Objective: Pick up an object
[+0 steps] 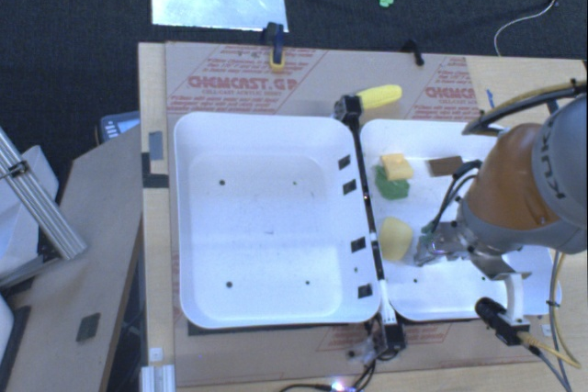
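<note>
The right bin (432, 303) holds a yellow block (397, 166) resting against a green piece (393, 189), a small brown block (445, 165) near the back, and a pale yellow rounded object (396, 238) by the divider. My gripper (430, 246) is low in this bin, just right of the pale yellow object and close to touching it. The grey arm with its orange band (505, 184) hides the bin floor behind the gripper.
The left bin (197, 197) lies beside it, with black clips (356, 244) along the shared wall. A yellow-handled tool (377, 96) lies on the cardboard behind the bins. Cables (542, 340) trail at the lower right corner.
</note>
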Tool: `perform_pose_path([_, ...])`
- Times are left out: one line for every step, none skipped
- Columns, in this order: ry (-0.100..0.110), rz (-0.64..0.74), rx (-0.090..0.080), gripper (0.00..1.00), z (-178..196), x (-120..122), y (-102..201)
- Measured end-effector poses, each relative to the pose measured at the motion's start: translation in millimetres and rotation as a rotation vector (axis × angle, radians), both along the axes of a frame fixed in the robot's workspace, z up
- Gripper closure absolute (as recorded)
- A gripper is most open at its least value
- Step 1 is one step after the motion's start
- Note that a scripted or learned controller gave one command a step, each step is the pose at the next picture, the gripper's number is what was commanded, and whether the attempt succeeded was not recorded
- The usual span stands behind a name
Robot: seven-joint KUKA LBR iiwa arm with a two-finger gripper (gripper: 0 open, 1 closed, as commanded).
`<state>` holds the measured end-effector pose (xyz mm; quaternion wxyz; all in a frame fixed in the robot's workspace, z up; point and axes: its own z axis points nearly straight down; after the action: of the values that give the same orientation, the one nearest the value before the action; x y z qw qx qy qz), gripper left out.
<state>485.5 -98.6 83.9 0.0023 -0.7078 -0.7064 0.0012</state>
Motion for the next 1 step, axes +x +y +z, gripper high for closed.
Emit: perform_pose_path([-0.006, 0.002, -0.002, 1.0, 0.5, 4.2, -14.2])
